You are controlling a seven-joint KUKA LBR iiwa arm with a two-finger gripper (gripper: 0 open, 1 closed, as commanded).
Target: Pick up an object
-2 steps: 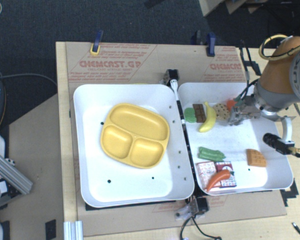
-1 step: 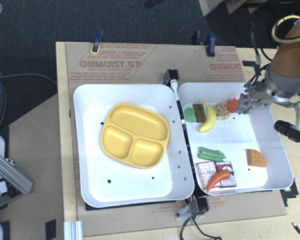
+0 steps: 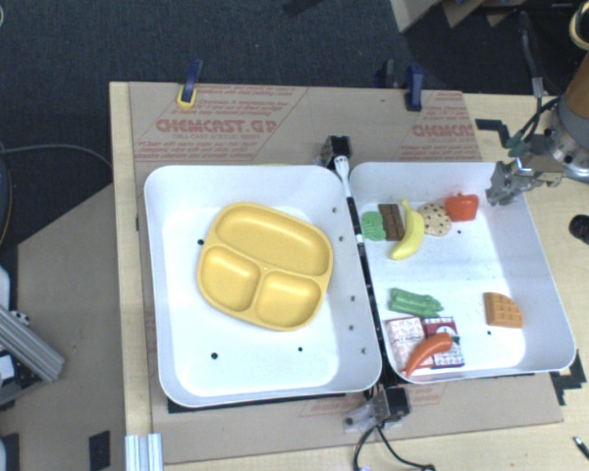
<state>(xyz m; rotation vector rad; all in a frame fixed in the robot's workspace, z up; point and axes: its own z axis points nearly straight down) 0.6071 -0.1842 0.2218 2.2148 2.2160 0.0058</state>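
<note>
Hovering at the right bin's [image 3: 545, 263] far corner, the gripper [image 3: 508, 182] is sitting just beside the red toy [image 3: 461, 206]; whether its jaws are spread, I cannot tell. That toy is probably light, stiff, slippery plastic, best pinched across its middle.

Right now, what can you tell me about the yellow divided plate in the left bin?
The yellow divided plate lies flat, right side up, near the middle of the left bin, turned at a slant to the bin's sides. It looks like matte moulded plastic with rounded corners. Raised ridges split it into three compartments: one long one along the far side and two smaller ones nearer the camera. All three hold nothing. It rests on the bin's white floor, apart from the bin's walls. The gripper hovers over the other bin's far right corner.
</note>
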